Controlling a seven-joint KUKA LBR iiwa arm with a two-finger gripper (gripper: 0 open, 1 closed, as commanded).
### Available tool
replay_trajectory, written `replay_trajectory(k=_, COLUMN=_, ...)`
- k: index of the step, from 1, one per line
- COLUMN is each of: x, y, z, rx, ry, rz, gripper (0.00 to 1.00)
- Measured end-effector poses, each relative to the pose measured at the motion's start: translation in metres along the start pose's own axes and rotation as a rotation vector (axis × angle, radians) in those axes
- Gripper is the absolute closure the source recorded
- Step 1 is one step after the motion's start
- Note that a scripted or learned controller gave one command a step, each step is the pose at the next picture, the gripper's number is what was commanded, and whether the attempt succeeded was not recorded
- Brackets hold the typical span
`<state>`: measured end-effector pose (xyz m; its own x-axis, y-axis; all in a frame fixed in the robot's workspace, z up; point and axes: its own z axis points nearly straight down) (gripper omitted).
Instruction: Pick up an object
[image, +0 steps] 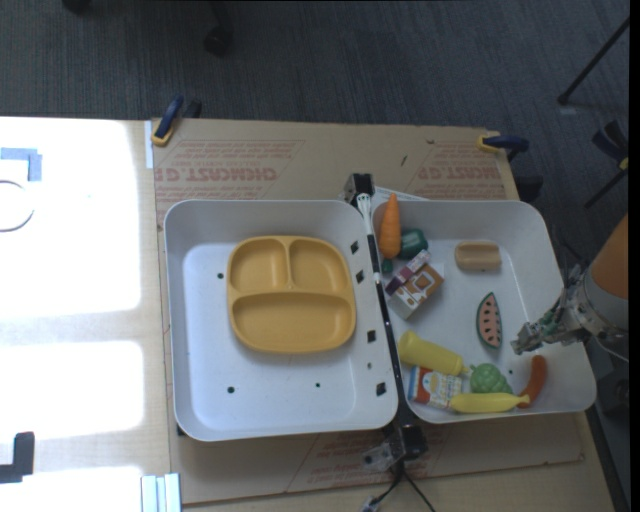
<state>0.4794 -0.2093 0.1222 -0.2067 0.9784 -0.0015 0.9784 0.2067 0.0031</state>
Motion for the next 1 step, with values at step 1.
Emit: replay_trajectory(k=1, x=0.0056, y=0.0015, z=-0.1949, rx=0.000, ry=-0.002, rz=-0.121, gripper=1.00)
